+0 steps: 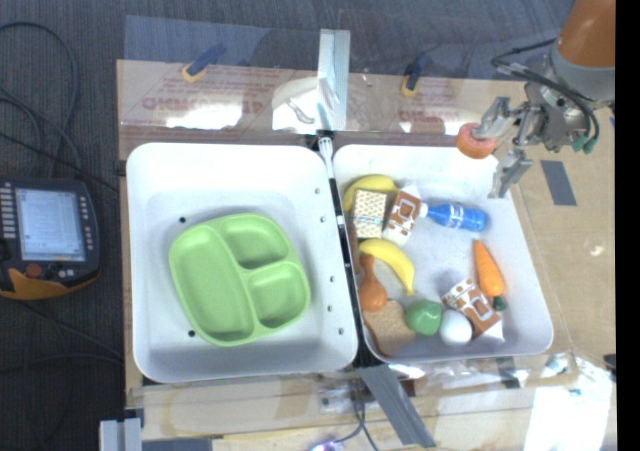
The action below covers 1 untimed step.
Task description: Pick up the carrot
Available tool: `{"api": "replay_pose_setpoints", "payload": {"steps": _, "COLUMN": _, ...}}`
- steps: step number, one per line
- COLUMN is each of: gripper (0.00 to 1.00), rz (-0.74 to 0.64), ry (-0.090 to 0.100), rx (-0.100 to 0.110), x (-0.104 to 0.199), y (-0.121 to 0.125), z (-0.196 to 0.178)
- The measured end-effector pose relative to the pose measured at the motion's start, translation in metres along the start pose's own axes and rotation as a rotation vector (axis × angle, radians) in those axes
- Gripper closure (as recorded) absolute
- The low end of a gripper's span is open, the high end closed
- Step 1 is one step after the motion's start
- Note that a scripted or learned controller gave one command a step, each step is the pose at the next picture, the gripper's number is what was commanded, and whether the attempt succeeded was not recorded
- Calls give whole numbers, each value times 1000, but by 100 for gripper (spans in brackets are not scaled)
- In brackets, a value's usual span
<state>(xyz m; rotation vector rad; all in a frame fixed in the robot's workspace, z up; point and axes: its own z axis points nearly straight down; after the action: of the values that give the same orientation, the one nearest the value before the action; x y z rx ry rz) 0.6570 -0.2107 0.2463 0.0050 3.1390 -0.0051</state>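
The gripper (508, 144) hung over the upper right corner of the right bin (525, 239), its fingers spread apart with nothing between them. One finger (508, 175) pointed down toward the bin's rim. Just to its left, a small orange-red round object (476, 141) sat at the bin's top edge; whether it touched the gripper could not be told. The arm (590, 29), with its orange band, reached in from the upper right.

The carrot (488, 270) lay inside the right bin near its right wall, well below the gripper, pointing roughly up and down, its green end at the bottom. A blue bottle (457, 216) lay between the gripper and the carrot. Further left were a banana (392, 261), two small patterned boxes (385, 211), and along the bottom a green item (424, 317), a white egg-shaped item (456, 329) and another small box (473, 303).

The left bin (165, 199) held a green divided plate (240, 277). On the worktop (580, 269) edge to the far left sat a handheld control pendant (45, 237).
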Motion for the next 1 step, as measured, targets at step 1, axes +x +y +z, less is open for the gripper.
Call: {"api": "replay_pose_setpoints", "payload": {"steps": 1, "gripper": 0, "rz": 162, "ry": -5, "rx": -1, "x": 32, "y": 0, "z": 138}}
